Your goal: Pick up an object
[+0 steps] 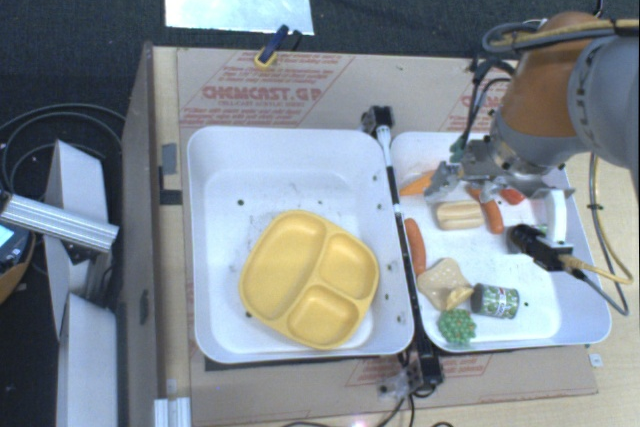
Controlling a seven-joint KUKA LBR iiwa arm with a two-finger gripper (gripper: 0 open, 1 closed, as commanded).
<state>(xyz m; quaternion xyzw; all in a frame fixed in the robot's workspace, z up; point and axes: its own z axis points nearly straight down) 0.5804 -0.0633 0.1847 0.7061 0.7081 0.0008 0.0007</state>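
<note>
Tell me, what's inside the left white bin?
A yellow divided plate lies in the left bin. The floor beneath the plate is covered, so anything under it cannot be seen.

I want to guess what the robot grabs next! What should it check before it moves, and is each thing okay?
1. Gripper over the bin with the food: ok. The gripper is above the right bin.
2. Something to grab nearby: ok. A bun lies just in front of the gripper.
3. Room around the bun: not ok. A sausage lies close beside it. Whether they touch, cannot tell.
4. Gripper not already holding something: cannot tell from this angle.
5. Big things out of the way: ok. The yellow plate sits in the left bin, away from the arm.
</note>
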